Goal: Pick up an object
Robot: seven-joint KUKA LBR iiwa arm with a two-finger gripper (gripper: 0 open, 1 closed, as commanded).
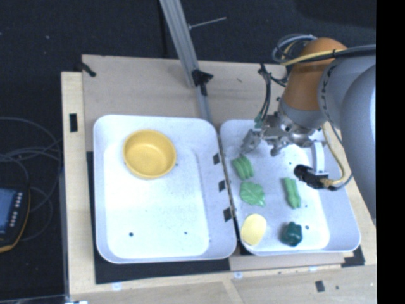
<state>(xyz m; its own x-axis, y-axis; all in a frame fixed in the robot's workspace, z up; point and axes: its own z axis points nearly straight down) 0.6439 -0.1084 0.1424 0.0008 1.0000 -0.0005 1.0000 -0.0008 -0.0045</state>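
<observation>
Even, fairly bright light falls from overhead onto the two shallow white plastic bins (158,233), whose floors read nearly washed out, while the dark floor around the pale wooden bench (139,87) sinks almost to black. Shadows are short and soft — a faint one lies under the round yellow bowl (149,153), and the grey arm with its orange band (310,81) dims the far corner of the right bin only slightly. The picture is low in resolution and a little grainy — small green items are soft at their edges, and the arm's bulk at the right is blurred.
</observation>
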